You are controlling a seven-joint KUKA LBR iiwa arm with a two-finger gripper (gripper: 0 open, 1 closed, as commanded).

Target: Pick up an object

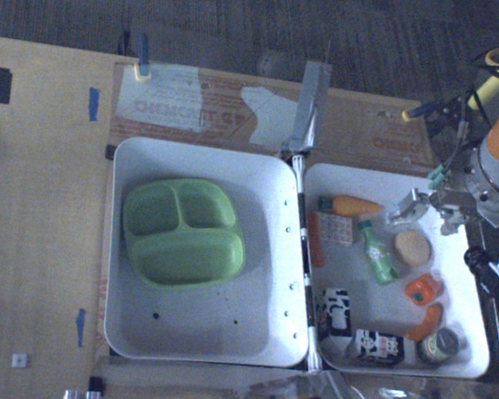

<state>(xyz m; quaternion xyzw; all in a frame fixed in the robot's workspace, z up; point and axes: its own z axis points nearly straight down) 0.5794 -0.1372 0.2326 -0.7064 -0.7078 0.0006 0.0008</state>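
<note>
Nothing lifted yet: the end effector (431, 207), finger state impossible to tell, hovers just above the bun (413, 248) in the right bin (475, 356).

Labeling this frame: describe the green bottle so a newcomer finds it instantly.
Look in the right bin, upper middle. The green bottle lies slanted just left of a round tan bun, below the carrot. It is that bin's one translucent green item.

Green divided plate (183, 231) in white left bin (116, 313). Right bin (475, 356): orange carrot (351, 206), green bottle (376, 254), tan round (412, 249), black-and-white cow-print cartons (337, 311). Bench (26, 238) tan, blue tape (93, 102).
</note>
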